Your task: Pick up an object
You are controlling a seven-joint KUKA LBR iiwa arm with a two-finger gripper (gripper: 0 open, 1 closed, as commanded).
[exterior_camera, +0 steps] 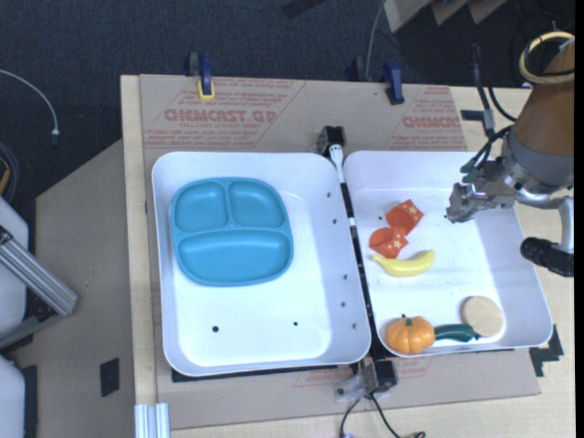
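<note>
1. Sitting nearest the camera, at the front edge of the right bin [511,245], are an orange pumpkin [409,334], a teal-handled tool [453,333] lying just beside it, and a round beige disc [482,316] toward the bin's front right corner.
2. Further in, near the middle of the same bin, a yellow banana [405,263] lies on its side, its left tip just below a red piece [390,242].
3. A second red piece [405,215] rests just behind and to the right of the first; the two look close enough to touch, though that is hard to tell.
4. The gripper [459,208] hangs over the right bin's far right part, well apart from the red pieces and the banana; nothing shows between its fingers, and how far they are spread cannot be told from this slant.
5. In the left bin [319,327], a blue divided plate [233,230] lies toward the far left corner.
6. Both bins rest on a brown board [301,112], whose far edge carries two blue clamps [203,69].
</note>
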